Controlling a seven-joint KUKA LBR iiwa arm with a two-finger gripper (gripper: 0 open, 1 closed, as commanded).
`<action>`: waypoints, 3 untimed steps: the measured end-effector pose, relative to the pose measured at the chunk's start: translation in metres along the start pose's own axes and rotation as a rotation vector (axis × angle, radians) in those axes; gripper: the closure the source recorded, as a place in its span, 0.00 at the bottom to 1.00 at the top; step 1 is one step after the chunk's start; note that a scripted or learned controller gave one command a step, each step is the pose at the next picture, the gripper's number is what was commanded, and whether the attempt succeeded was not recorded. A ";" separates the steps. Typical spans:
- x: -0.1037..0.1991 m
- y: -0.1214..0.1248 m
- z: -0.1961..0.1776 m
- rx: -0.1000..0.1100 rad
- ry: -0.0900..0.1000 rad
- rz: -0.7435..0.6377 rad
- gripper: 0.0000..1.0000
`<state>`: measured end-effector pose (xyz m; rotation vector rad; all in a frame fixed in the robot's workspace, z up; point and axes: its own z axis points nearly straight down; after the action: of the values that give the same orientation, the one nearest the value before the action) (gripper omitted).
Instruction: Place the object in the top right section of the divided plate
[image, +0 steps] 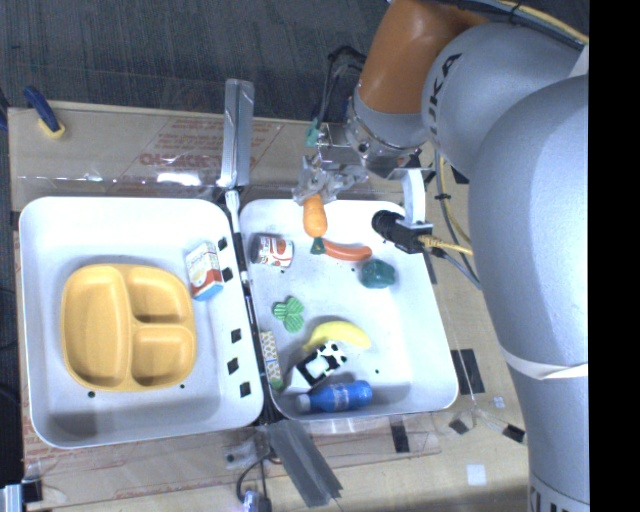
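Directly beneath pincer (322, 188): carrot (315, 216), upright, touching fingertips.

Glossy yellow plastic divided plate (128, 325), smooth white bins (60, 225)

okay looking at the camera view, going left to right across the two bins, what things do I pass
Yellow divided plate → small carton → can lying on its side → green toy → carrot at the gripper → teal object.
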<state>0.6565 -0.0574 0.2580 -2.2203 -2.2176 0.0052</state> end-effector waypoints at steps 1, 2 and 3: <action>0.074 -0.061 0.051 0.001 -0.001 0.095 1.00; 0.096 -0.135 0.068 0.000 0.000 -0.097 1.00; 0.096 -0.135 0.068 -0.001 -0.001 -0.097 0.00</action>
<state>0.5215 0.0391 0.1909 -2.1105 -2.3234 0.0048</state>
